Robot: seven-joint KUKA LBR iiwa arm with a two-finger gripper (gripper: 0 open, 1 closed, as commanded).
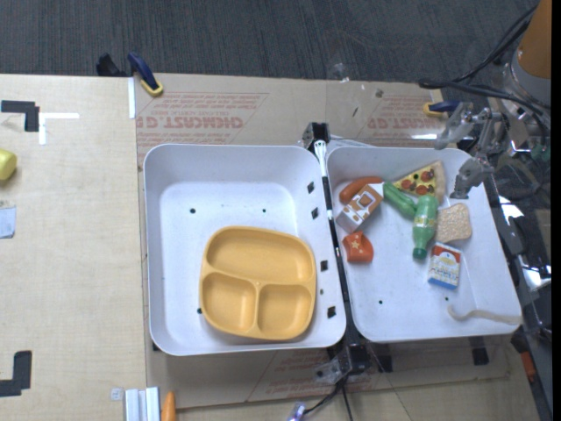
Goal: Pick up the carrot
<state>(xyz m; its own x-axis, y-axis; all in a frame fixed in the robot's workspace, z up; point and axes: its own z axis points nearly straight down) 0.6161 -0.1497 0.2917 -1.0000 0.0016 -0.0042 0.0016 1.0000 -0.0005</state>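
Where the surface [70,261] comes nearest, the left bin [166,235] holds a yellow divided plate [259,281]. Beside it, the right bin [394,310] carries a small carton [445,265], then a tomato [358,247], a green bottle [424,224] and a slice of bread [453,223]. Farther back lie a pizza slice [420,181] and the carrot [359,188], by the bin's left wall. Over the far right corner hangs the hand [469,178], holding nothing; I cannot tell its opening.
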